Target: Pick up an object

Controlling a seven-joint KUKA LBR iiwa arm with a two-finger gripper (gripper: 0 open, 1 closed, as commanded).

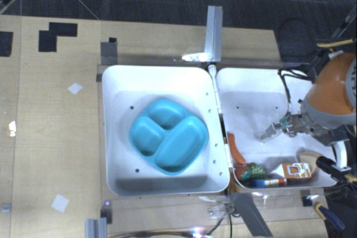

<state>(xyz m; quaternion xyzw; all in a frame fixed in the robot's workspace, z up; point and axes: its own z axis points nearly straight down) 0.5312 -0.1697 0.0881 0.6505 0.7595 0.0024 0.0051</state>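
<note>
In the right bin (pixel 251 92), several small objects lie along the near edge. An orange strip (pixel 234 152) rests against the left wall. Beside it are a green and brown item (pixel 252 171), a red and blue marker (pixel 268 181) and a small orange and white carton (pixel 297 170). A beige piece (pixel 308 154) lies just right of the carton. My gripper (pixel 271 132) hangs over the bare middle of this bin, up and left of the carton, apart from all the objects. Nothing shows in its grasp.
The left bin (pixel 117 92) holds a blue divided plate (pixel 169 135) near its middle. The arm's orange band (pixel 333 89) and black cables (pixel 287 86) cover the right bin's right side. A metal post (pixel 214 33) stands behind the wall shared by the bins.
</note>
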